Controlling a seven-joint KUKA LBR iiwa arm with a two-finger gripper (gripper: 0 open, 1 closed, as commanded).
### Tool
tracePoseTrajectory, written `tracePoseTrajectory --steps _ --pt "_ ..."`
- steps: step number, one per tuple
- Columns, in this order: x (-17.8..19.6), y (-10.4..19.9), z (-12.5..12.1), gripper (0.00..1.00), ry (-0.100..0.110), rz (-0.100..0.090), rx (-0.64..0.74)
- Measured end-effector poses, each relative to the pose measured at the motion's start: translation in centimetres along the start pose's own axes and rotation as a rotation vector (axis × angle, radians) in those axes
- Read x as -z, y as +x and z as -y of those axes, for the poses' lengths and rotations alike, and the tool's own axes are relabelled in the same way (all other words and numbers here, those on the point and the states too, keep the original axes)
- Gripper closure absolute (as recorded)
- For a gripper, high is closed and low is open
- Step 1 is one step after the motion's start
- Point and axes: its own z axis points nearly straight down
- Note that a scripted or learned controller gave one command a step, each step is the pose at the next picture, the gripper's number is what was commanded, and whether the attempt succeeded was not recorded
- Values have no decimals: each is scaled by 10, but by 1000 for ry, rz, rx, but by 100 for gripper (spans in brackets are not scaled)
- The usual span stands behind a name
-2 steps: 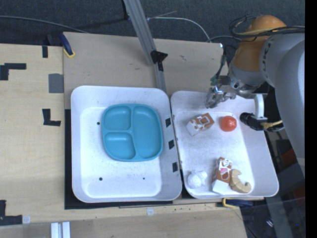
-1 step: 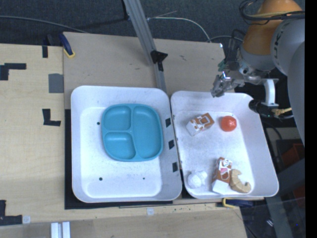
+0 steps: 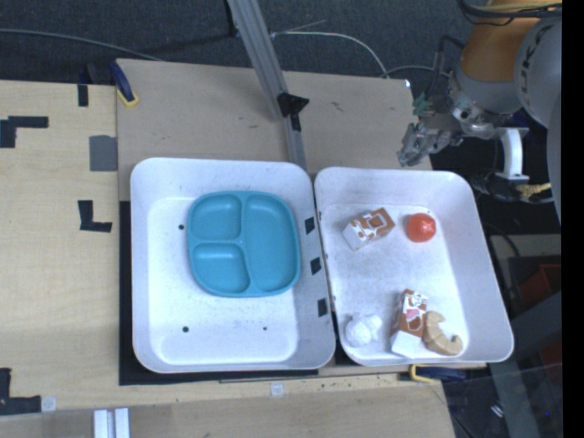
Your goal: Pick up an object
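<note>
The right bin point(image 3: 474, 245) holds a small brown and white carton point(image 3: 369, 227), a red ball point(image 3: 421, 227), a white crumpled piece point(image 3: 363, 329), a red and white box point(image 3: 411, 322) and a tan curved toy point(image 3: 443, 338). My gripper point(image 3: 416, 147) hangs above the bin's far rim, just outside its back edge, well away from all of these. Nothing shows between its fingers.
The left bin point(image 3: 160, 272) carries a blue divided plate point(image 3: 244, 243). A grey metal pole point(image 3: 265, 57) slants down to the gap between the bins at the back. Cardboard bench surface surrounds both bins.
</note>
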Motion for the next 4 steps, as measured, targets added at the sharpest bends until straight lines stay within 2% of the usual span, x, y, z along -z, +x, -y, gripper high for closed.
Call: tracePoseTrajectory --steps 2,3,4 --pt "6 120 8 100 5 -3 6" --pt "-1 164 10 100 6 -1 4" --pt "-19 222 24 100 8 -2 5"
